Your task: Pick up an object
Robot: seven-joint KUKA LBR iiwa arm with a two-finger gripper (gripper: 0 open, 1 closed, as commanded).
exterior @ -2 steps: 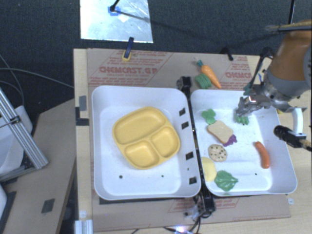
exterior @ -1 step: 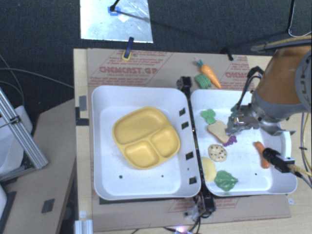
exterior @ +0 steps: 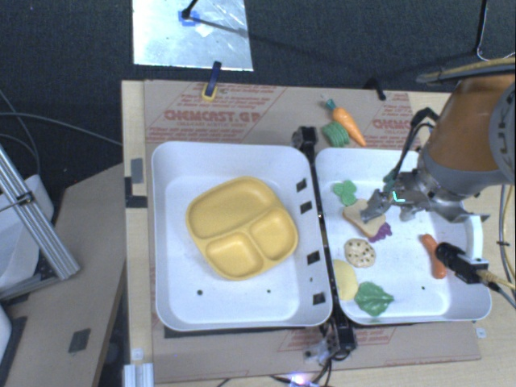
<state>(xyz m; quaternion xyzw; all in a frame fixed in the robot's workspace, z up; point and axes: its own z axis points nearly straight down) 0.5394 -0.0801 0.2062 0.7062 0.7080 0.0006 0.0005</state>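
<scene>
My gripper (exterior: 376, 210) hangs low over the right bin (exterior: 463, 301), just above the far end of a tan bread slice (exterior: 359, 220). A small purple piece (exterior: 381, 232) lies right beside it. A green leafy piece (exterior: 345, 190) sits to the gripper's left. Nearer the front lie a speckled cookie (exterior: 359, 253), a pale yellow piece (exterior: 344, 280) and a green lettuce leaf (exterior: 373, 297). An orange sausage-like piece (exterior: 432, 255) rests at the right. Nothing shows held in the gripper.
The left bin (exterior: 173, 297) holds a yellow divided plate (exterior: 240, 226). A toy carrot (exterior: 347, 124) lies on the cardboard behind the right bin. A black divider (exterior: 317, 216) runs between the bins.
</scene>
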